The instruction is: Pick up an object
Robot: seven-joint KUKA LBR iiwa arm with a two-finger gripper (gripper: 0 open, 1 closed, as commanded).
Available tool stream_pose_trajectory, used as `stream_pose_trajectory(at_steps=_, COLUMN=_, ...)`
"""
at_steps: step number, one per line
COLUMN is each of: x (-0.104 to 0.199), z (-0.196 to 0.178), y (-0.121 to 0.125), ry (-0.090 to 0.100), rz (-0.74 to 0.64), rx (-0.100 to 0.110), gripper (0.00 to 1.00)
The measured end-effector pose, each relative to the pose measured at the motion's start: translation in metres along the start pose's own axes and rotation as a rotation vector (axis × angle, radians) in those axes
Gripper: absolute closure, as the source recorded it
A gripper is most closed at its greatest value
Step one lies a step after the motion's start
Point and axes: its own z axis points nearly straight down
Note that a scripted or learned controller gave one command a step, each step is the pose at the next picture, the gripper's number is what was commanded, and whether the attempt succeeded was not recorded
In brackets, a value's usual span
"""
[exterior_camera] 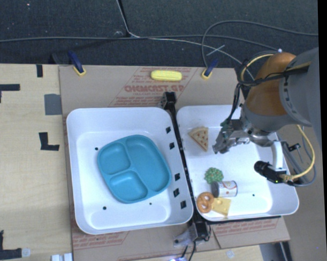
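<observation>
A: What is the biggest thing here?

B: A cardboard-covered bench (98, 92) seen from above, bearing two shallow white bins side by side. The left bin (83, 125) holds a blue divided plate (134, 168) with three compartments, lying tilted in the middle of the bin. The right bin (284, 203) holds several small food items.

A: And the arm?

B: The grey arm (291, 96) with its orange band (269, 83) reaches in from the right, bent over the far right part of the right bin. Its wrist points down and to the left, and the gripper (222, 143) hangs low over the bin floor, just right of a pizza slice.

A: Is the gripper holding anything?

B: Nothing shows between its dark fingers. They appear slightly parted, a narrow gap, with the tips near the bin floor.

A: What could be picked up?

B: The tan triangular pizza slice (199, 137) lies at the far left of the right bin, just beside the gripper but apart from it. Nearer the front sit a small green broccoli piece (213, 175), a little can (227, 188) on its side, a brown pretzel (204, 202) and a yellow cheese wedge (221, 206), clustered close together.

A: Anything outside the bins?

B: A yellow corn cob (166, 76) lies on the cardboard beyond the bins.
</observation>
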Motion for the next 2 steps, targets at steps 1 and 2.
stream_pose_trajectory(at_steps=1, x=0.0, z=-0.052, y=0.001, ry=0.0, rz=0.0, rx=-0.001, gripper=1.0)
stream_pose_trajectory(at_steps=2, x=0.053, z=-0.045, y=0.02, ry=0.002, rz=-0.005, rx=0.004, gripper=1.0)
